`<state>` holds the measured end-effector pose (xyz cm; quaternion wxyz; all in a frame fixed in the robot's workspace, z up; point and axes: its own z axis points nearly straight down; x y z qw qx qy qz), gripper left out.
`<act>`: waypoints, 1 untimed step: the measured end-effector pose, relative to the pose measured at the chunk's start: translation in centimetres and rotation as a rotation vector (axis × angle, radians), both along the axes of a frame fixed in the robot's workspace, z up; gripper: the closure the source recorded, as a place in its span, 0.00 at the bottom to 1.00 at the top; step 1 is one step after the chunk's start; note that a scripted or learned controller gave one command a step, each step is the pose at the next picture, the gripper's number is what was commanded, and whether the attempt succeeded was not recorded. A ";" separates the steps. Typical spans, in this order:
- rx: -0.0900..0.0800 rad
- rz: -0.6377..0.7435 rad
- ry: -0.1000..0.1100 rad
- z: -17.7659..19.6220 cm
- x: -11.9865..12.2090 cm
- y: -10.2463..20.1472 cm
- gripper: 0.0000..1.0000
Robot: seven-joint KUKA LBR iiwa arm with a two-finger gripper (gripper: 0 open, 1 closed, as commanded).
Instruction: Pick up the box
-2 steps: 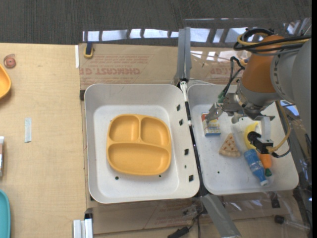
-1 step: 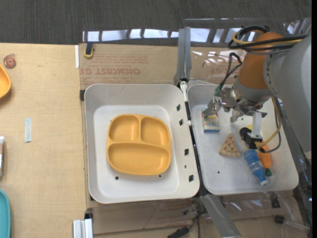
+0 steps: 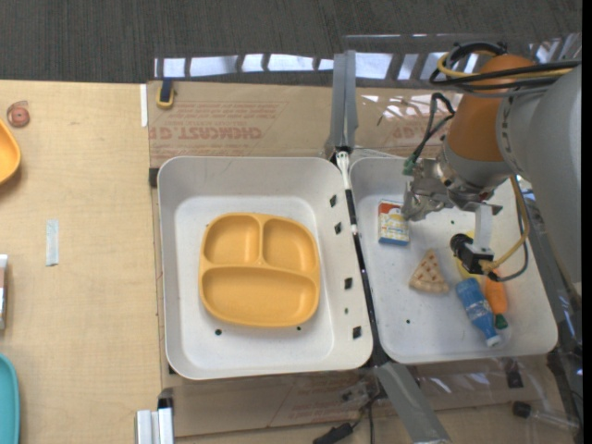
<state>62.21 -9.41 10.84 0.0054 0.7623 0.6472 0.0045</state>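
Blue bottle (image 3: 479, 311) at R bin's (image 3: 527, 340) near edge, waffle-like wedge (image 3: 428, 272) beyond it. Box (image 3: 393, 223) lies flat farther back in R bin, pincer (image 3: 413, 202) just beside; can't tell if spread. Yellow tray (image 3: 261, 269) in L bin (image 3: 180, 276).

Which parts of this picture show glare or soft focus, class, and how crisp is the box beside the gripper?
Camera view: even overhead light with weak shadows; bright glare streaks on the clear panel behind the bins; the box in the right bin is small and its print unreadable; the gripper beside it looks soft; the yellow plate is crisp.
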 end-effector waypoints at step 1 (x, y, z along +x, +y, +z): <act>0.000 0.000 0.000 0.0 0.0 0.0 0.00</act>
